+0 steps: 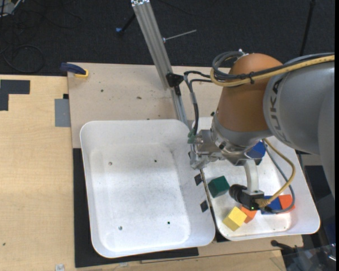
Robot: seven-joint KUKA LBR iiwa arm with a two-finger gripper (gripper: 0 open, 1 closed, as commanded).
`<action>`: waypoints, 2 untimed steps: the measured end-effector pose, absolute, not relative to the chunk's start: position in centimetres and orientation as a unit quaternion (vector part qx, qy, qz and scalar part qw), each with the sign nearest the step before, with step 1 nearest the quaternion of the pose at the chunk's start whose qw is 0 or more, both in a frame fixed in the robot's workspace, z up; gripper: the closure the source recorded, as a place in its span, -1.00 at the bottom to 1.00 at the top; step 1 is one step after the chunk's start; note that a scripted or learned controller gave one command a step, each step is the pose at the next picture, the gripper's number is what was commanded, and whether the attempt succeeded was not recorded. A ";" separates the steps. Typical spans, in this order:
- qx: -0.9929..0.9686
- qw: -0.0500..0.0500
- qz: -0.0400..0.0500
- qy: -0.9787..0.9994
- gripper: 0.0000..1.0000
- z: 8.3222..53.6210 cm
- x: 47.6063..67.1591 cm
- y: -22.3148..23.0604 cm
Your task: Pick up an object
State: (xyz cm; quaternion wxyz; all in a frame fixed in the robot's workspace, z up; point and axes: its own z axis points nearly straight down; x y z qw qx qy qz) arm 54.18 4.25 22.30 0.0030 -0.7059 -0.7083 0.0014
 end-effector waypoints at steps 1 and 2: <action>-0.706 0.003 0.002 -0.708 1.00 21.9 51.9 8.3; -0.709 0.001 0.001 -0.706 -1.00 21.9 52.0 8.0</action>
